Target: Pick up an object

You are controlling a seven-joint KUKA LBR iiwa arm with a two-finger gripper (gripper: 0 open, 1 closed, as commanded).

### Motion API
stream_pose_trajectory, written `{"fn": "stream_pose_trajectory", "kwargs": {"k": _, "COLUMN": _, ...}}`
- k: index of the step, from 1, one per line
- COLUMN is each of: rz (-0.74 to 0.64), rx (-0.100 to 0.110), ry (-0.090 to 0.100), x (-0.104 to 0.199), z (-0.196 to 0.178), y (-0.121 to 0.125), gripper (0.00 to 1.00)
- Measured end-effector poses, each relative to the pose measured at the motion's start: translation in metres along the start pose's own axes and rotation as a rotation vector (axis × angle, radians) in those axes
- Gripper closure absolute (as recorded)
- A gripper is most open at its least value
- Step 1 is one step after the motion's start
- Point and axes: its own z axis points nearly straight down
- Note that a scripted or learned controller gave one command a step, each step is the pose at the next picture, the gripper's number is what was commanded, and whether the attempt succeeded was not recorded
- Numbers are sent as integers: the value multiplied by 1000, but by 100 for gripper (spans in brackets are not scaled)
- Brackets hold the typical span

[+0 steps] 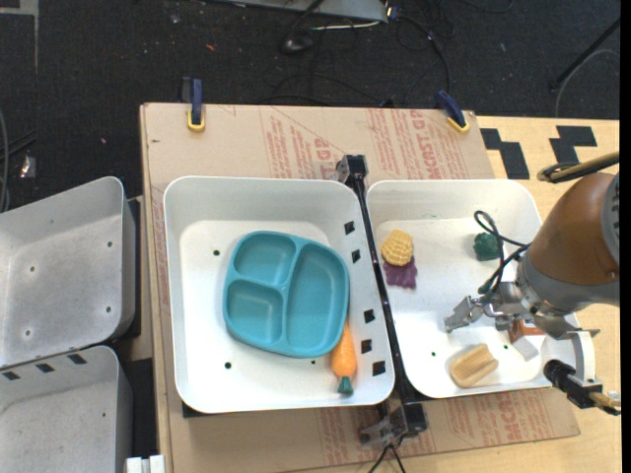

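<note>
Resting on the bench (pixel 256 131), two white bins sit side by side. Left bin (pixel 187 264): teal divided plate (pixel 287 294), carrot (pixel 343 359) touching its lower edge. Right bin (pixel 434 200): jaws (pixel 475 313) open, gripping nothing, just above a tan block (pixel 473 365); corn cob (pixel 397 247) on a purple scrap (pixel 401 273); small green item (pixel 486 246).

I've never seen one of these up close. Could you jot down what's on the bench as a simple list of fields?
left bin: teal divided plate, toy carrot by its lower right edge
right bin: yellow corn toy on a purple piece, small green object, tan bread-like block
arm: grey with orange band, reaching in from the right
gripper: hovering in the right bin, above the tan block, holding nothing visible
</note>
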Motion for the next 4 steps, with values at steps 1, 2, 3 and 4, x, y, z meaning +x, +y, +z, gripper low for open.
{"fn": "stream_pose_trajectory", "kwargs": {"k": 1, "rz": 1, "rx": -4, "ry": -1, "x": 0, "z": -13, "y": 1, "gripper": 100}}
{"fn": "stream_pose_trajectory", "kwargs": {"k": 2, "rz": -4, "rx": -9, "ry": -3, "x": -2, "z": -61, "y": 11, "gripper": 100}}
{"fn": "stream_pose_trajectory", "kwargs": {"k": 3, "rz": -4, "rx": -11, "ry": -4, "x": -3, "z": -124, "y": 15, "gripper": 100}}
{"fn": "stream_pose_trajectory", "kwargs": {"k": 4, "rz": -4, "rx": -9, "ry": -4, "x": -3, "z": -168, "y": 16, "gripper": 100}}
